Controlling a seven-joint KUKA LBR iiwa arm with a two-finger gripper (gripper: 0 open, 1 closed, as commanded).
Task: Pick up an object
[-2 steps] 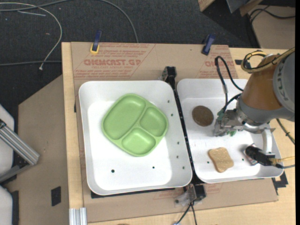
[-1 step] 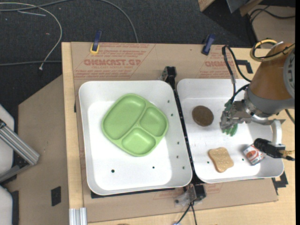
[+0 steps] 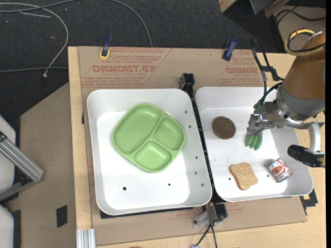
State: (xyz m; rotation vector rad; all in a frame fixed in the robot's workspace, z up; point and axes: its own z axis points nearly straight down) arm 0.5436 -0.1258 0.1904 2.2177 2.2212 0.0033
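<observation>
Two white bins sit side by side on the cardboard-covered bench (image 3: 77, 138). The left bin (image 3: 103, 190) holds a green three-compartment plate (image 3: 149, 137), roughly centred and turned at an angle to the bin walls.

The right bin (image 3: 227, 187) holds four objects. A dark brown round cookie-like disc (image 3: 223, 127) lies near the bin's left wall, toward the far side. A tan toast-shaped piece (image 3: 243, 175) lies nearer the front, well apart from the disc. A small red-and-white can (image 3: 279, 170) lies on its side near the bin's right front corner. A green leafy-looking item (image 3: 253, 139), exact kind unclear, lies between the disc and the can.

The arm (image 3: 305, 81) enters from the right over the right bin. The gripper (image 3: 256, 128) points down at the top end of the green item. The fingers appear to meet the green item's upper end, but whether they are closed on it or merely above it, and how wide they stand, cannot be told from this angle.

Two blue clamps (image 3: 106, 44) fix the cardboard at the bench's far edge. Cables lie on the dark floor (image 3: 155, 9) beyond.
</observation>
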